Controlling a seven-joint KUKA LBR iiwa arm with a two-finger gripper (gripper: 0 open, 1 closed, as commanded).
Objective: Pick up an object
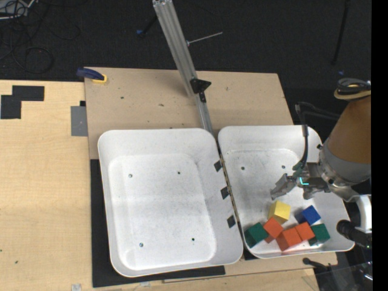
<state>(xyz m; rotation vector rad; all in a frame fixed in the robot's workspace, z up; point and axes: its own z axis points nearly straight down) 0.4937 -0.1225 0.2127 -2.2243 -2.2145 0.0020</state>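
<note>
Several small blocks lie clustered in the front corner of the right bin (260,132): a yellow block (280,211), a blue block (311,214), orange-red blocks (291,237) and two green blocks (256,233). My gripper (295,188) hangs over the right bin, just above and behind the yellow block. Its fingers (280,187) are spread open with nothing between them. The grey arm with its orange band (354,132) comes in from the right.
The left bin (121,139) sits beside the right one, with black clips (224,192) along the shared rim. A slanted aluminium rail (179,47) rises behind the bins. A blue and yellow clamp (92,75) lies at the board's far left corner.
</note>
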